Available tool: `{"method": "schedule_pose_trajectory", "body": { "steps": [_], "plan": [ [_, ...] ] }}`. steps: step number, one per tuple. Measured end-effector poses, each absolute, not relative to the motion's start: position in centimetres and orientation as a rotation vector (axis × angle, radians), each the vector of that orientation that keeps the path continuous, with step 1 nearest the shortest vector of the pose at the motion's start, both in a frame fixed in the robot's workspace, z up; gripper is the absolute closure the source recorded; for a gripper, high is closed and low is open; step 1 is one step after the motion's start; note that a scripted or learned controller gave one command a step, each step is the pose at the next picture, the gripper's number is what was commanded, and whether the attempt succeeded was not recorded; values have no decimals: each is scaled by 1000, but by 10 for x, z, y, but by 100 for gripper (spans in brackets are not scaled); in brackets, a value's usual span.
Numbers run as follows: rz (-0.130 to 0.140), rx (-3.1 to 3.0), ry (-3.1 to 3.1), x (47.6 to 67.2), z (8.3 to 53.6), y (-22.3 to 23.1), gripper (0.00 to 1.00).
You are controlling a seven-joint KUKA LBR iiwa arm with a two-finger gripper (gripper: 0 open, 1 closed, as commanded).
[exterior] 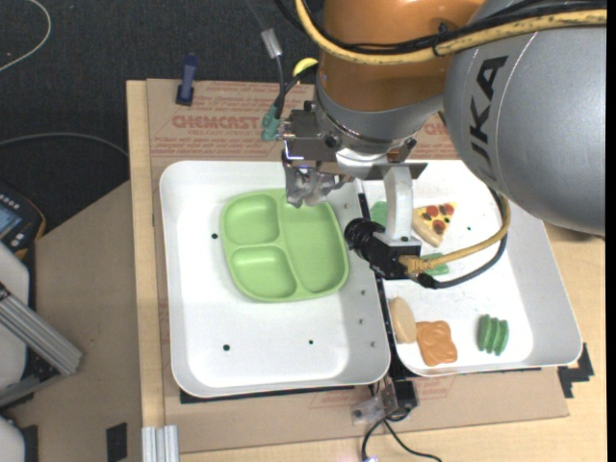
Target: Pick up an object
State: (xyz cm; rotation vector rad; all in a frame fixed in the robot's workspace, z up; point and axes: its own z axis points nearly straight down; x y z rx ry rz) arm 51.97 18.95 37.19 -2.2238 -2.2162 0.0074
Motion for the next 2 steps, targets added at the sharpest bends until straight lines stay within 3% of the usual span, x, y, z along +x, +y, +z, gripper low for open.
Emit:
{"method": "schedule_pose_trajectory", "body": {
  "steps": [1, 2],
  "plan": [
    [13, -2213, -2222, 476, 298, 226, 100],
    [-29, -2225, -2228, 503, 444, 224, 100]
  ]
}}
